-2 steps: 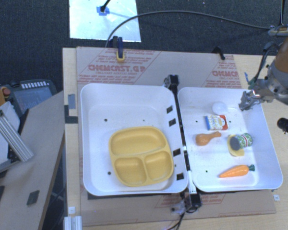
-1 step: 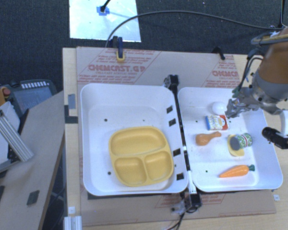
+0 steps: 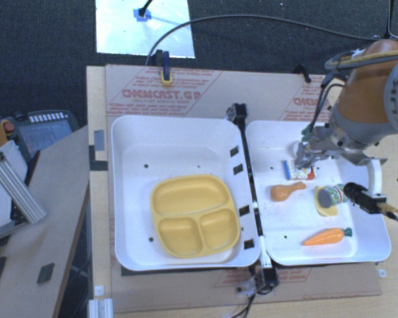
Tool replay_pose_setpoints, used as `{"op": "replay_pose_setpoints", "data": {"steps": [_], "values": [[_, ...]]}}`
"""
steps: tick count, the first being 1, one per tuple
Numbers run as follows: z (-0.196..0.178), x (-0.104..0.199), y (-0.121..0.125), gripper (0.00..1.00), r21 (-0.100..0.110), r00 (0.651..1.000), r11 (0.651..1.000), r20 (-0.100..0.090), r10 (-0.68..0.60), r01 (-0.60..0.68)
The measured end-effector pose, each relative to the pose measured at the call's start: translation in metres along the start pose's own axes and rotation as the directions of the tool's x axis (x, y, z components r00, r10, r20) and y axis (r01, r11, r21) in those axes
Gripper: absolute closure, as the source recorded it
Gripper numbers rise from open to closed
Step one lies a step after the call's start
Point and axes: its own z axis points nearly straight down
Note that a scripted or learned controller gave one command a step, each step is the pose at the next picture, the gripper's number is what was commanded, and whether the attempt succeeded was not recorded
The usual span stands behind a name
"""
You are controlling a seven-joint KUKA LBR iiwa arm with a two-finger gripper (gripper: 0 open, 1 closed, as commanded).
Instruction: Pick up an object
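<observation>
My gripper (image 3: 304,158) hangs low over the upper middle of the right bin (image 3: 378,244). It is directly above a small blue, white and red packet (image 3: 296,171) and partly covers it. An orange drumstick-shaped toy (image 3: 287,191) lies just below the packet. To the drumstick's right rests a yellow and grey object (image 3: 328,200). An orange carrot (image 3: 326,237) with a green top lies near the bin's front edge.
The left bin (image 3: 132,151) holds a yellow divided plate (image 3: 194,214) at its front. A black divider strip (image 3: 249,191) runs between the two bins. A black part (image 3: 361,197) on a cable sticks out at the right bin's right edge.
</observation>
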Motion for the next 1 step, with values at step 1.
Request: {"op": "replay_pose_setpoints", "data": {"steps": [1], "values": [[0.0014, 0.0583, -0.0150, 1.00, 0.000, 1.000, 1.000, -0.001, -0.002, 0.002]]}}
